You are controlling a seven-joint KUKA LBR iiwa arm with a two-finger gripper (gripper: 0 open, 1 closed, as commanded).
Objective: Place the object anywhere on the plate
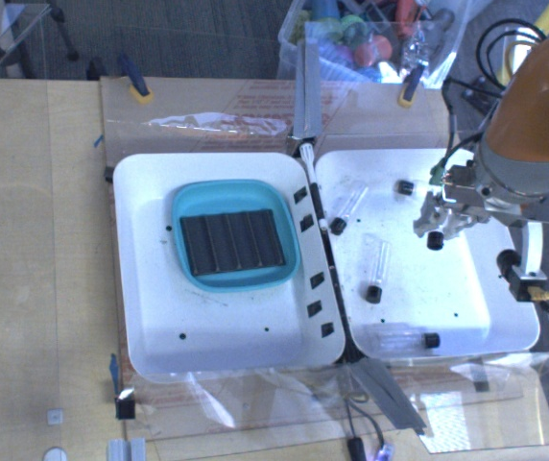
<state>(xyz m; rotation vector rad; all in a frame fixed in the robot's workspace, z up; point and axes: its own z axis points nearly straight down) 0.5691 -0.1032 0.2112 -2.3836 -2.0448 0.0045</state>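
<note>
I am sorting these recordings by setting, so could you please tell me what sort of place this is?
Probably a robotics lab bench set up for pick-and-place trials. Two shallow white bins sit side by side on taped cardboard, a grey arm with an orange band reaches over the right one, and a clear plastic tub of colourful objects waits behind.

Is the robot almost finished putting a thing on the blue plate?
Not yet. The blue plate in the left bin already carries a dark ridged block. The clear tubes with black caps lie in the right bin. The tool hangs over the right bin, and no tube shows between its tips. Picking one and carrying it over is left.
</note>
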